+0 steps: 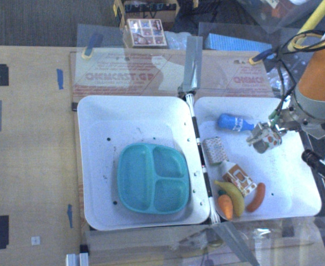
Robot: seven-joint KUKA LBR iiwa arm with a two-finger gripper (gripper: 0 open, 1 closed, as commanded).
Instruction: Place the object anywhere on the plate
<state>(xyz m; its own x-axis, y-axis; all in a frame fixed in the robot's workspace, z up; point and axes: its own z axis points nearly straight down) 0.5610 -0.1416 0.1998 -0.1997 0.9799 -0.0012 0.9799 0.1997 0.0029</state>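
The gripper (264, 137) is hovering over the right bin (295, 201), at three o'clock from the teal divided plate (153, 178); whether it is gripping anything, I cannot tell.

the scene is evenly and brightly lit from overhead. the two white bins (135, 107) look slightly washed out, with soft faint shadows along their inner walls. a clear plastic sheet (151, 71) behind the bins catches pale glare that veils the print beneath. the whole picture is a little soft and grainy, and the orange arm (318, 76) right of the bins blurs at its edges.
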